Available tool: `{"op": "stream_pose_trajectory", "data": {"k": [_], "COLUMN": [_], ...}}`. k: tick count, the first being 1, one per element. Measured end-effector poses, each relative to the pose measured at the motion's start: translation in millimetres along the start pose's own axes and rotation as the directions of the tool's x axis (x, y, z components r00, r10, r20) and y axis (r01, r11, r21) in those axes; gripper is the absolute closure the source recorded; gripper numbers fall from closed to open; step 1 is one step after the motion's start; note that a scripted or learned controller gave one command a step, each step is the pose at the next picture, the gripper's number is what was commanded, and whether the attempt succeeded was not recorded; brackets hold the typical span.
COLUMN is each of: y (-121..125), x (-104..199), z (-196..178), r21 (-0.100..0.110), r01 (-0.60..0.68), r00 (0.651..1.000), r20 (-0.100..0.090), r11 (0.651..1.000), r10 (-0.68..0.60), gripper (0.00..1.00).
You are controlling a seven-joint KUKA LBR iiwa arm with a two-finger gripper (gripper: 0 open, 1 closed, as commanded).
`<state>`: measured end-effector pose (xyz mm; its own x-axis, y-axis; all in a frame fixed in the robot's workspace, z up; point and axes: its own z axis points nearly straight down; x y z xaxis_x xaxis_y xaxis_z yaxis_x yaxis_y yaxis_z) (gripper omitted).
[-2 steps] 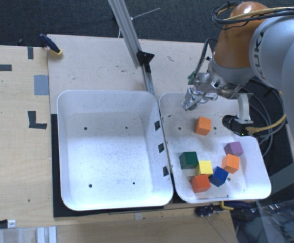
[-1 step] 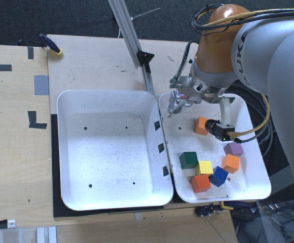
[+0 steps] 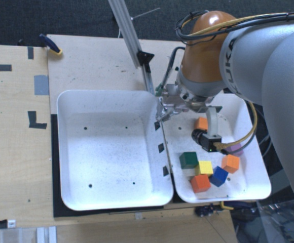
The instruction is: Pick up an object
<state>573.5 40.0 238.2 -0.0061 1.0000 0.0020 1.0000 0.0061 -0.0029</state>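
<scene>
Over the right bin's (image 3: 253, 185) far left corner your gripper (image 3: 163, 114) is hanging, and you cannot tell how wide it is standing. Near it, a small orange cube (image 3: 202, 123) is lying partly hidden behind the arm (image 3: 248, 54). Toward the near edge, well apart, a green cube (image 3: 189, 160), yellow cube (image 3: 205, 167), blue cube (image 3: 219, 176), red cube (image 3: 200, 183) and orange cube (image 3: 230, 163) are clustering.

uppermost orange block (image 3: 202, 122) half hidden behind arm (image 3: 261, 59), arm cropped at right edge

Dark specks fleck the shallow white left bin (image 3: 61, 135); the shallow right bin (image 3: 256, 184) is white too. Near its lower edge sit a green cube (image 3: 188, 160), a yellow cube (image 3: 205, 167), a blue cube (image 3: 219, 176), an orange cube (image 3: 230, 163) and a red-orange cube (image 3: 200, 183).
</scene>
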Motion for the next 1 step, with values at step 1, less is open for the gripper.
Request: {"op": "stream_pose_trajectory", "data": {"k": [1], "y": [-23.3], "x": [59.4], "z": [-1.8], "r21": [0.001], "r01": [0.003], "r00": [1.0], "r20": [0.0], "r11": [1.0], "r10": [-0.003], "gripper": [1.0]}}
